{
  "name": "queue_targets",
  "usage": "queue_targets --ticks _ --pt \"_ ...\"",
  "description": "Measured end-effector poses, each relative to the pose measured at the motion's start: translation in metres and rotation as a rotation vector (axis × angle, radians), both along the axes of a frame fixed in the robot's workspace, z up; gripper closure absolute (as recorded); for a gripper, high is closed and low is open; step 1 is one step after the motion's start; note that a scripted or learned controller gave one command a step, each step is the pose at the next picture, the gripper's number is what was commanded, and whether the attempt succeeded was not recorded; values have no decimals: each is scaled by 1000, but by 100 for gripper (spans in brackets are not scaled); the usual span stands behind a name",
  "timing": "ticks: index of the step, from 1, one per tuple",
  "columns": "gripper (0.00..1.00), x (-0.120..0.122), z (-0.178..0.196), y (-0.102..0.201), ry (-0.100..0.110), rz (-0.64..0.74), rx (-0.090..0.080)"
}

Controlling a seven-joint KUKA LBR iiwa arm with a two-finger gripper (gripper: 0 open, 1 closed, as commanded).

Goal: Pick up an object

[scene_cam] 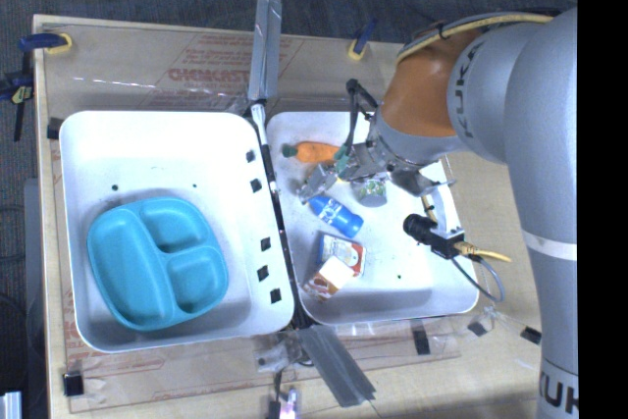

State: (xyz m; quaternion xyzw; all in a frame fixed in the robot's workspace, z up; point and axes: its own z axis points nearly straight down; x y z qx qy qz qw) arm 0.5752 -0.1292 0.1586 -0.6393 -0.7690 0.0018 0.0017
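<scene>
The grey arm with its orange band (424, 98) leans in over the right-hand shallow white plastic bin (432, 285), its wrist tipped down so the pincer (345, 167) sits low among the clutter at the bin's upper left. The pincer is too blurred against the items around it to tell whether it grips anything or how it is set.

Candidates for the pick all lie in that right bin. A small orange carrot-shaped toy (316, 151) rests near the back wall, just beside the pincer. A blue cylindrical bottle with a white label (336, 213) lies on its side a little nearer the camera, tilted diagonally, likely because it rolled to rest on the flat floor. A red-and-white crumpled packet (337, 268) lies flat toward the front, apart from the bottle. A clear, round lidded item (371, 190) sits just below the wrist, partly hidden.

The left-hand white bin (78, 137) holds a teal plastic divided tray (157, 262), lying flat with its three compartments up; it seems to be the spare side for now. Both bins sit side by side on the desk (147, 59), so the arm can reach either.

Judging by the pose, the pincer is aiming at the carrot or something beside it.
</scene>
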Motion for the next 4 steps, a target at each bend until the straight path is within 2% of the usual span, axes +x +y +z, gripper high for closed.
queue_targets --ticks 1,2,3,4 --pt "0 65 -67 -17 -2 170 1" --pt "0 74 -70 -11 24 258 2" --pt "0 63 -9 -14 -7 553 0" --pt "0 75 -65 -31 -7 656 0"
